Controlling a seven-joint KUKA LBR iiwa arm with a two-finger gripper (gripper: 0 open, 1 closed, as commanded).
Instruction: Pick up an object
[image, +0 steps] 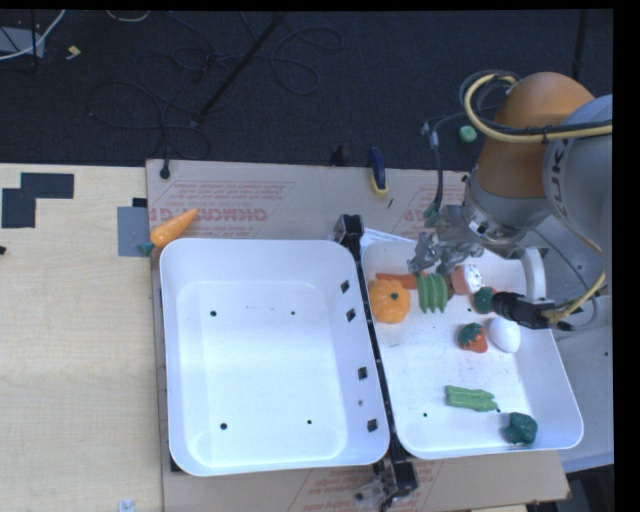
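A: White plastic, two shallow bins: the left bin and the right bin sit side by side, touching along a black hinge strip. Where is the arm?

B: The grey arm with the orange band reaches in from the right. Its two-finger gripper hangs over the upper part of the right bin, directly above a green ribbed pepper-like toy.

A: State of the jaws?

B: It cannot be told; no object is seen between them.

A: Other contents of the right bin?

B: An orange round pumpkin toy just beside the green ribbed toy, a red-and-green strawberry-like toy, a white egg-shaped object, a green elongated bean-like toy, and a dark green lumpy toy near the lower corner.

A: Outside the bins?

B: An orange carrot-shaped toy lies on the cardboard sheet, at the left bin's upper corner.
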